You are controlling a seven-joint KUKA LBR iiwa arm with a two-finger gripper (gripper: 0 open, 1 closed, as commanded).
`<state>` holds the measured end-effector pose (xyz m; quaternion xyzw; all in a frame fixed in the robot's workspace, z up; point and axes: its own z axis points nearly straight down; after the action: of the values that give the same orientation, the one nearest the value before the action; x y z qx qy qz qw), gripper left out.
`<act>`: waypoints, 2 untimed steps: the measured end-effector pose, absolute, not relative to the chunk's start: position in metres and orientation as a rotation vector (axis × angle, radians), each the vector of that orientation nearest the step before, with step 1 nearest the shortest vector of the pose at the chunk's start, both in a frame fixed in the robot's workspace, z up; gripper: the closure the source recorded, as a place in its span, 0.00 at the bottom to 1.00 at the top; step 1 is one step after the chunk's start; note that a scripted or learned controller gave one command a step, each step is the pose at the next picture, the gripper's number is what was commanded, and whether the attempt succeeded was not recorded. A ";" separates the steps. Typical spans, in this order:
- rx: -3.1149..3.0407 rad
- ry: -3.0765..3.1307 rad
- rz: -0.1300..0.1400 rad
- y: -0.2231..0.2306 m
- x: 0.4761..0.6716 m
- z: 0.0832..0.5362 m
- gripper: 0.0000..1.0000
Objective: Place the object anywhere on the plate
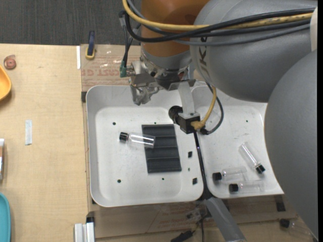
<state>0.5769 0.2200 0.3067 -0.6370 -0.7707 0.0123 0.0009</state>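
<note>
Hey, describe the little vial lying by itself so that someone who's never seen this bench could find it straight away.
Look at the left white bin, the one holding a dark ribbed plate. Against that plate's upper left corner lies a clear vial with a black cap pointing left. It is the lone vial in that bin; the three other clear vials sit together in the right bin.

I'm looking at a pale wooden bench (45,135) lying left of the white bins (96,150). Dark grey floor (55,11) is showing beyond the bench's far edge, and even light is falling across it.
</note>
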 end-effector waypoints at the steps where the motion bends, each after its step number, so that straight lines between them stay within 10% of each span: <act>1: -2.000 -2.420 0.039 0.220 0.577 0.307 0.00; 2: -2.001 -2.420 0.045 0.219 0.577 0.314 1.00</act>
<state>0.5774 0.2193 0.3142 -0.6372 -0.7706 0.0142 0.0009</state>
